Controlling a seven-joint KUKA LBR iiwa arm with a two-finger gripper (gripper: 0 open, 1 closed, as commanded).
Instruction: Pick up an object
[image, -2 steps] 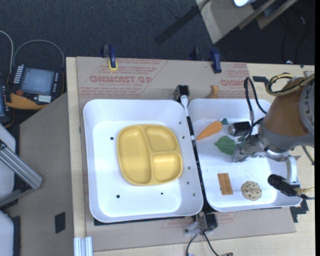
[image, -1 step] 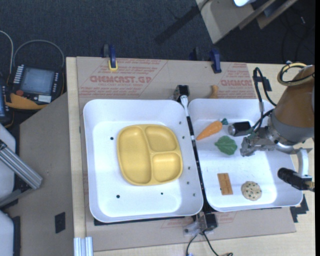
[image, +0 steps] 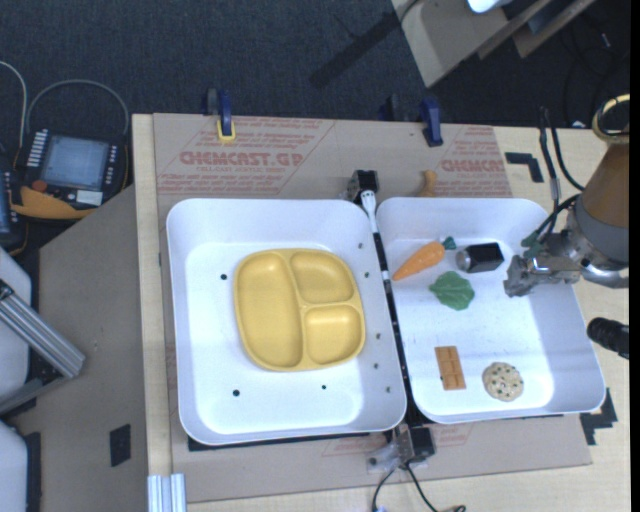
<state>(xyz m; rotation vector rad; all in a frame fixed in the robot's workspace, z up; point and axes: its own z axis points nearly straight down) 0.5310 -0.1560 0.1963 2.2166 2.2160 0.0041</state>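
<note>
Nearest the camera, along the lower side of the right shallow white bin (image: 575, 390), lie two pieces of toy food: one round pale cookie dotted with dark chips (image: 502, 381) and, just beside it to the left, one flat orange-brown wafer rectangle (image: 450, 367). They are close but apart.

Farther back, near the middle of the same bin, sits one green leafy lump (image: 453, 291). Beyond it are one orange toy carrot with a small green top (image: 420, 258), lying at a slant near the bin's left wall, and one short dark cylinder with a silvery end (image: 481, 256) just to the carrot's right. That makes five loose things in the right bin, any of which could be picked up.

The left shallow white bin (image: 200, 300) holds a single thing: one yellow plastic plate divided into three compartments (image: 298, 306), resting about in the bin's centre.

The tool (image: 522, 276) hangs over the right part of the right bin, to the right of the dark cylinder and the green lump, touching neither as far as can be seen. Nothing shows between its ends, and how wide it stands cannot be told from this angle.

Both bins rest side by side on one brown cardboard-covered table (image: 300, 150), with two blue clamps (image: 222, 112) at its far edge.
</note>
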